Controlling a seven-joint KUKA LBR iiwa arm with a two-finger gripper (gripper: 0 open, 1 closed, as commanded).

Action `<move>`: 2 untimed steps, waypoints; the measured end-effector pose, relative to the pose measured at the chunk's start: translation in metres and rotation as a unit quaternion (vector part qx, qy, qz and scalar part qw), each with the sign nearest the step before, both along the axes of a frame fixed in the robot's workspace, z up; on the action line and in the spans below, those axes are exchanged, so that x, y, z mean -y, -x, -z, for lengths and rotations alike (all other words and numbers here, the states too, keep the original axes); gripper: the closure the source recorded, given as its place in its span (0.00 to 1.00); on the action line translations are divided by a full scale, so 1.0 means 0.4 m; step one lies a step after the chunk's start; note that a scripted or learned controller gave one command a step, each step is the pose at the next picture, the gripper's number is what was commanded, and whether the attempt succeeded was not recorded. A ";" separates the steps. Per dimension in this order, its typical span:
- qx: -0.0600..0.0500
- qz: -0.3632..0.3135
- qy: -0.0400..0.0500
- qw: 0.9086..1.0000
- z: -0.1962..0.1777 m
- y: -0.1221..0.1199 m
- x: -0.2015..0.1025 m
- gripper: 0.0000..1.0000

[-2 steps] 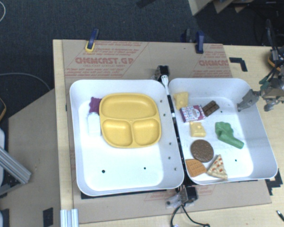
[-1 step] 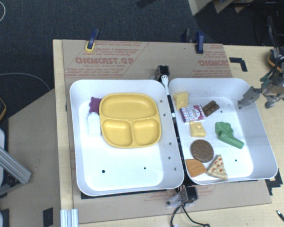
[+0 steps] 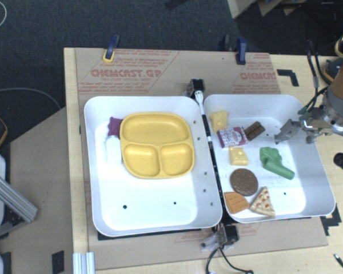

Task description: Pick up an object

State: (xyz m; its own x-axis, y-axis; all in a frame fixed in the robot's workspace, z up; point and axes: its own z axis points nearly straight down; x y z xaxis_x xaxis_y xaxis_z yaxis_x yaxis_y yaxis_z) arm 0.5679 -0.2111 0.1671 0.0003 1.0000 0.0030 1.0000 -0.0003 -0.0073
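Note:
The right bin (image 3: 308, 176) holds several toy foods: a pale yellow cheese wedge (image 3: 219, 120), a pink wrapped packet (image 3: 231, 136), a brown chocolate bar (image 3: 254, 131), a small yellow block (image 3: 238, 155), a green piece (image 3: 274, 162), a round brown cookie (image 3: 243, 182), an orange cracker (image 3: 236, 202) and a pizza slice (image 3: 263, 203). My gripper (image 3: 298, 133) hangs over the bin's upper right part, right of the chocolate bar and above the green piece. Its fingers (image 3: 285, 132) are spread open with nothing between them.
The left bin (image 3: 143, 210) carries a yellow divided plate (image 3: 157, 144), with a purple item (image 3: 114, 126) and a white bottle (image 3: 111, 150) along its left side. A black divider (image 3: 208, 147) runs between the bins. Clamps sit at the board's far edge.

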 end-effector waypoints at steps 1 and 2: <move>0.000 0.000 0.000 1.000 0.160 -0.002 0.002 0.00; 0.002 0.000 0.000 1.000 0.207 -0.003 -0.001 0.00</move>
State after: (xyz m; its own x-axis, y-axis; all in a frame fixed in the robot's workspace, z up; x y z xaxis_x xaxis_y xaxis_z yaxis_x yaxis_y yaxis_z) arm 0.5690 -0.2107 0.0841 -0.0003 1.0000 0.0025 1.0000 0.0003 -0.0030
